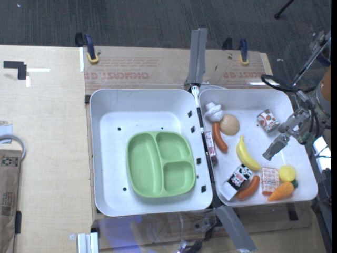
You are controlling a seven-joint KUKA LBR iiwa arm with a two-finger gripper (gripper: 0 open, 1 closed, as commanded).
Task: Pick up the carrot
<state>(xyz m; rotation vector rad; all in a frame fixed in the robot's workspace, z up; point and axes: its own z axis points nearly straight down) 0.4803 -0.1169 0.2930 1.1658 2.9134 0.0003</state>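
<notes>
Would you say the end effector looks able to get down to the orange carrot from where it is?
Probably yes: the end effector hangs above the orange carrot, whose top is uncovered, though the yellow lemon and the small red-and-white packet crowd its sides.

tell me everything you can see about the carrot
The carrot is a small orange toy, plastic by its look, with a dark green stub at its thick end. It lies flat in the near right corner of the right bin, its tip pointing left and toward the near wall. It rests beside a red and white packet, just below a yellow lemon.
</notes>
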